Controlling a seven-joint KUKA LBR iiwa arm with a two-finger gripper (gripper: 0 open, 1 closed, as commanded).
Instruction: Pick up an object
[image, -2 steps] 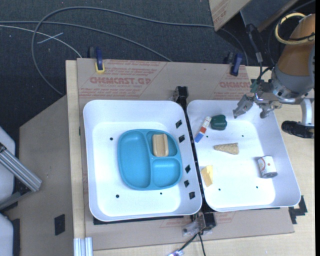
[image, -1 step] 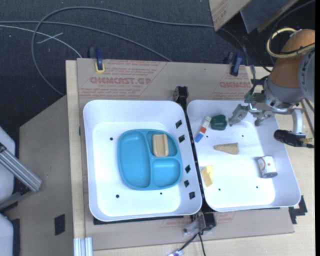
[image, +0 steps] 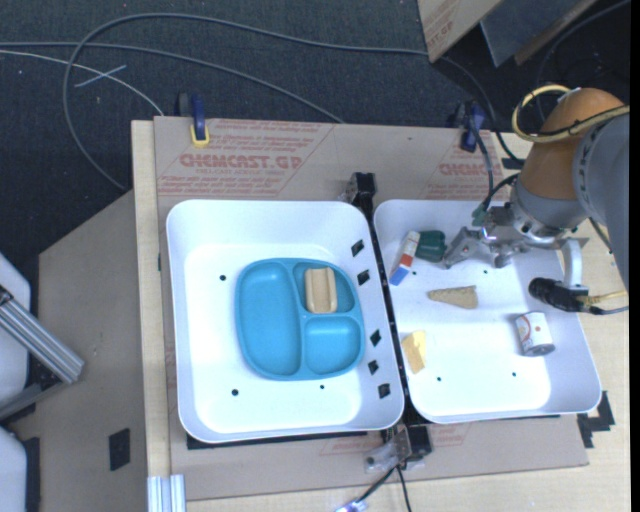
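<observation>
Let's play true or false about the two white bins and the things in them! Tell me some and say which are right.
1. The blue plastic divided plate lies in the left white bin. True.
2. A tan wooden block sits in one of the plate's compartments. True.
3. The tan wedge-shaped piece lies on the blue plate. False: it lies in the right white bin.
4. The small white cylinder stands in the left bin. False: it is in the right bin.
5. The end effector is over the right bin. True.

grey arm (image: 610, 170) with an orange band (image: 562, 140), metallic wrist.
</observation>
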